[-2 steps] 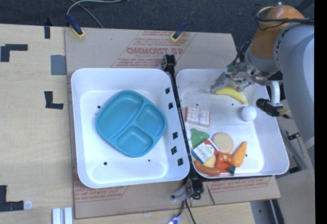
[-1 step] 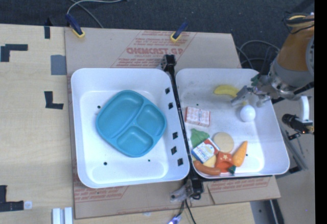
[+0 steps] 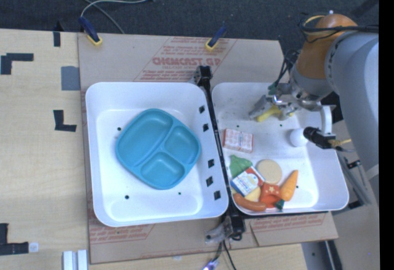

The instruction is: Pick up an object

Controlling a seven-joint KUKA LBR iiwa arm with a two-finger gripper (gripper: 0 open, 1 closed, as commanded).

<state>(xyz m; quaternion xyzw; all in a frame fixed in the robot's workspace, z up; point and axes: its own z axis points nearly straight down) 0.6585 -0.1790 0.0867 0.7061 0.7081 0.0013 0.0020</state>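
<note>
Camera view: end effector [image 3: 271,110] low in right bin [image 3: 320,198], a yellow item [image 3: 269,116] apparently between its fingers. Next: lift straight up.

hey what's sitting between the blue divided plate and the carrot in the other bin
In the camera view, between the blue divided plate and the carrot lie the bins' shared rims, then a small carton and a round cracker.

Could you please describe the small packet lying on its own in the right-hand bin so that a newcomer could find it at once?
Start at the right bin, beside the bin holding the blue divided plate. Along its left wall, above the heap of toy food in the near corner, lies the small packet. It is flat, rectangular and pale pink-and-white, lying apart from the colourful, rounded pieces.
</note>
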